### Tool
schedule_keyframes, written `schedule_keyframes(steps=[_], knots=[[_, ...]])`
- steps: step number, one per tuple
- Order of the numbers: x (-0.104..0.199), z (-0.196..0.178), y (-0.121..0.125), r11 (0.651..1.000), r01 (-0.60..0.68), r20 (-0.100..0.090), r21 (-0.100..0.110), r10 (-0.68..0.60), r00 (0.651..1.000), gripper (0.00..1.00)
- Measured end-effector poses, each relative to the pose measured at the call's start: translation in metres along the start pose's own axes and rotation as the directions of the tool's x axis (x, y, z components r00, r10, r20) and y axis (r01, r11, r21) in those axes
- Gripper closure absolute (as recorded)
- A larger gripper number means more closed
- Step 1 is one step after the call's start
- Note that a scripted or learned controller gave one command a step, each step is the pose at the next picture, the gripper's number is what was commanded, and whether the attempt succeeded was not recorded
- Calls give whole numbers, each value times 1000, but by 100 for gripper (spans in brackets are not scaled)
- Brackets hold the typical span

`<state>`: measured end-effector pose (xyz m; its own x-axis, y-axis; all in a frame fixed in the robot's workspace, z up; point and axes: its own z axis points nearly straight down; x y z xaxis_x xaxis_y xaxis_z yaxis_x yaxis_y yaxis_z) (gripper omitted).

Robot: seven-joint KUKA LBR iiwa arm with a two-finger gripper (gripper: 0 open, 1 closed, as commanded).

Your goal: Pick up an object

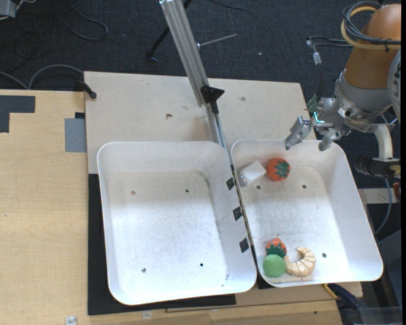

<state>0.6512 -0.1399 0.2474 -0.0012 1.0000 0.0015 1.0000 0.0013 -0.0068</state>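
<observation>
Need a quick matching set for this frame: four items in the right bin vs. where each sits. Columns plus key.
Things:
1. red tomato-like toy
2. small white block
3. green ball
4. tan curled croissant-like toy

Places:
A. near edge, right of the green ball
B. far end, against the divider
C. near edge, by the divider corner
D. far end, just right of the white block

Pairs: 1-D, 2-B, 3-C, 4-A

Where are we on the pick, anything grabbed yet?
Nothing grabbed yet. The gripper hangs open above the right bin's far rim with nothing between its fingers. All objects lie in that bin: red tomato and white block near the far end, green ball and croissant at the near edge. Left: descend, close, lift.
</observation>
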Motion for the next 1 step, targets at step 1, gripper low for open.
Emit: schedule_keyframes(steps=[1], knots=[[0,-3,1,1000,2,2,-4,-2,1000,0]])
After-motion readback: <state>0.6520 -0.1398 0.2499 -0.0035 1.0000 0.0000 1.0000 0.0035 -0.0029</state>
